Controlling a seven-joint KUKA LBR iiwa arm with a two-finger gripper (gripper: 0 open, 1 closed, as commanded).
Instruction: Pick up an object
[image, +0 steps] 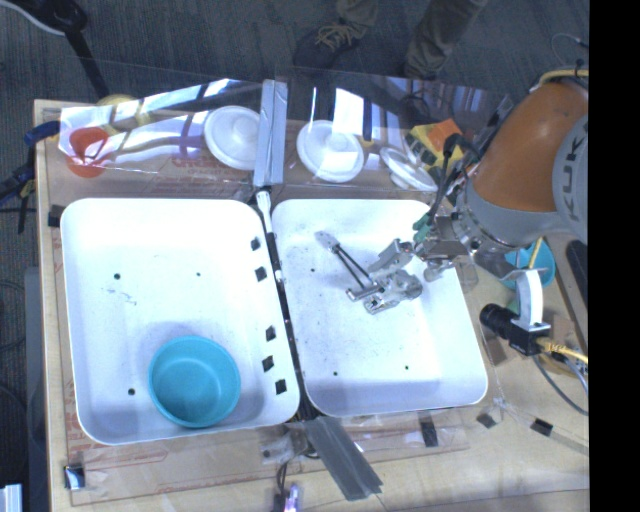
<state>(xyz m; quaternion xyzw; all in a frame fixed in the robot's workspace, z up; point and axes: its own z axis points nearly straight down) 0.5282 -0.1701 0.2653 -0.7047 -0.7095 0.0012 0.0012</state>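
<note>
A thin dark rod-like utensil with a grey head lies slantwise in the right bin. My gripper reaches in from the right and hangs low over the bin's middle. Its two metal fingers are spread apart, open. The near end of the utensil runs in toward the fingertips; I cannot tell whether it touches them. A blue bowl stands upright in the front part of the left bin, far from the gripper.
Behind the bins, white lids and an orange cup lie on the bench under a clear sheet. The grey arm with its orange band covers the right bin's far right corner. A divider rail separates the bins.
</note>
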